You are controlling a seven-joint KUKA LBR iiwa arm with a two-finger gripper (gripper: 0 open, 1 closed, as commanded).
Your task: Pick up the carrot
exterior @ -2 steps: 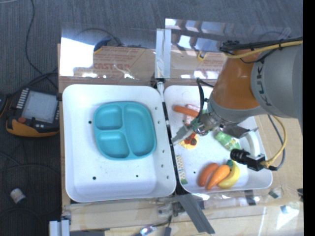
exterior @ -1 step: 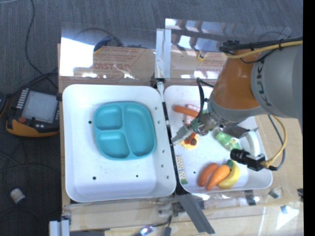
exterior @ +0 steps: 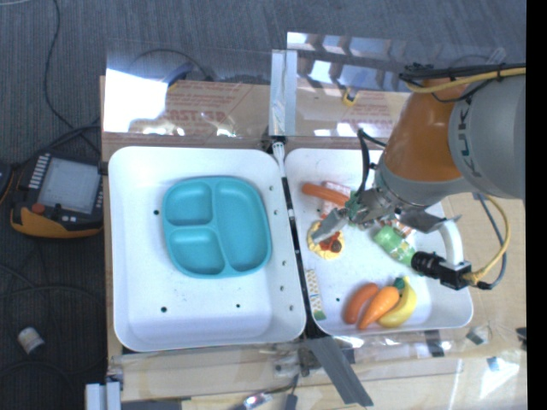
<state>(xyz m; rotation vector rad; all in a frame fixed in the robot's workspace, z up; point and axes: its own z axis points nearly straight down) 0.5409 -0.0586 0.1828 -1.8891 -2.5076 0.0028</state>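
The carrot [exterior: 379,307], orange with a small green top, lies at the front of the right bin [exterior: 444,314]. It rests between a darker orange vegetable [exterior: 359,301] and a yellow banana [exterior: 400,307]. My gripper [exterior: 349,212] hangs over the middle of the same bin, well behind and to the left of the carrot, not touching it. It sits just above a small yellow and orange toy [exterior: 326,241]. The grey wrist with the orange band [exterior: 423,143] hides the bin's back right part.
A long red-orange sausage-like piece [exterior: 325,193] lies behind the gripper, and a green bottle [exterior: 393,243] lies to its right. The left bin [exterior: 137,314] holds a blue divided plate [exterior: 214,226]. A black cable connector [exterior: 436,267] hangs near the right rim.
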